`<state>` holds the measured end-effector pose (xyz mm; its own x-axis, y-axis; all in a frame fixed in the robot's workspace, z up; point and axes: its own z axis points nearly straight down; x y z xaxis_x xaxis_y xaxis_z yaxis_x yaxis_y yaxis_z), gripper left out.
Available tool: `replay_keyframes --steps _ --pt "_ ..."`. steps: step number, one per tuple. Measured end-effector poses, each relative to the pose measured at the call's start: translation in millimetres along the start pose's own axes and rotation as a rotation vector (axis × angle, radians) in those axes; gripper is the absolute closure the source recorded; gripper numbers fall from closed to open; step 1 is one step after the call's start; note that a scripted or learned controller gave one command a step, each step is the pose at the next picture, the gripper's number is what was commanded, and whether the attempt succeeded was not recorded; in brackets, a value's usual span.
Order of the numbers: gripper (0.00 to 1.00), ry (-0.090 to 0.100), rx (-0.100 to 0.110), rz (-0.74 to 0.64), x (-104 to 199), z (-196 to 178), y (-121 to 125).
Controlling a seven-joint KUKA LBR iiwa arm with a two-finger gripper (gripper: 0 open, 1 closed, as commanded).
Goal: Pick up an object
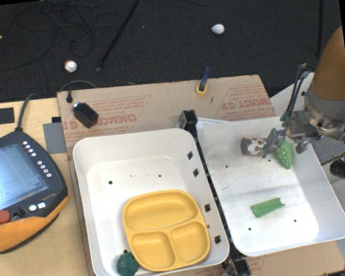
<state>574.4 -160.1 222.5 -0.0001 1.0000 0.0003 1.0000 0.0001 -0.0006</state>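
My gripper (284, 140) hangs over the upper right part of the right bin (334, 220), below the grey wrist and orange band. A light green bumpy object (285, 156) sits right at the gripper's tip, touching or just under it; I cannot tell whether it is gripped. A small grey and orange object (251, 147) lies just left of the gripper. A green oblong block (267, 207) lies lower down on the bin floor, apart from the gripper.
The left bin (95, 176) holds a yellow divided plate (166, 229) and a dark green lump (127, 264) at its front left corner. A black divider (204, 180) separates the bins. A teach pendant (15, 186) rests on the bench at the left.
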Motion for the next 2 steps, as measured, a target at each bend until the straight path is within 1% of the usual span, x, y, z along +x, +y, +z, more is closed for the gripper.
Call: replay_keyframes --steps 1,2 --pt "0.0 0.004 0.014 0.003 -26.2 118.4 -65.2" --pt "1.0 0.002 0.003 0.012 -30.0 101.9 -61.9"
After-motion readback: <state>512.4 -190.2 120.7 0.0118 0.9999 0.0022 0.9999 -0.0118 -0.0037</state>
